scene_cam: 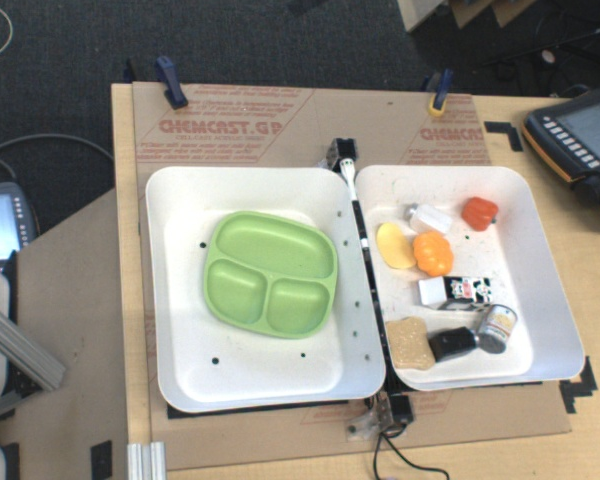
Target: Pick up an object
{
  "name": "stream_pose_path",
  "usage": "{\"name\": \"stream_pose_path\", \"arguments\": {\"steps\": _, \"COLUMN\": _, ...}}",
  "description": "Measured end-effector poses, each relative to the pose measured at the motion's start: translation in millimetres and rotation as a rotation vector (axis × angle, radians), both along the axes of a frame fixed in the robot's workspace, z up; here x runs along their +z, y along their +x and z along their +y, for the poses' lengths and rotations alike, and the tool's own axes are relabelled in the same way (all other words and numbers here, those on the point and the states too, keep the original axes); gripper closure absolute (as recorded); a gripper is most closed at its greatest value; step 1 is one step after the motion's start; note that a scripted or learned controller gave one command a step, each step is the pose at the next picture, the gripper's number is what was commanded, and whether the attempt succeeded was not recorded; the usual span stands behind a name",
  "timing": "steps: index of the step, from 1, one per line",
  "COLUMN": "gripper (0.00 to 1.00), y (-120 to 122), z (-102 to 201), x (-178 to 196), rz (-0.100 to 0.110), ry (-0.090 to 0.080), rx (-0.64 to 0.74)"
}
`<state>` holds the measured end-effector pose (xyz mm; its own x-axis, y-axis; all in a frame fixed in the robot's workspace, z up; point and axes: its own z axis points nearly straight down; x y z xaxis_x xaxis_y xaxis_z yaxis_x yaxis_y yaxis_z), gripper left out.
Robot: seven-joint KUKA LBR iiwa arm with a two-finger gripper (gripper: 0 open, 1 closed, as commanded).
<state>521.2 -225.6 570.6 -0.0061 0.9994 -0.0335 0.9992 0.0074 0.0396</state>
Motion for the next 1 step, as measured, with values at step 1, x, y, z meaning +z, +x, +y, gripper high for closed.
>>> {"name": "stream_pose_path", "arguments": {"steps": 1, "gripper": 1.0, "y": 0.5, "z": -0.2, "x": 11.3, "rz": -0.005, "ry": -0.004, "rx": 0.0}}
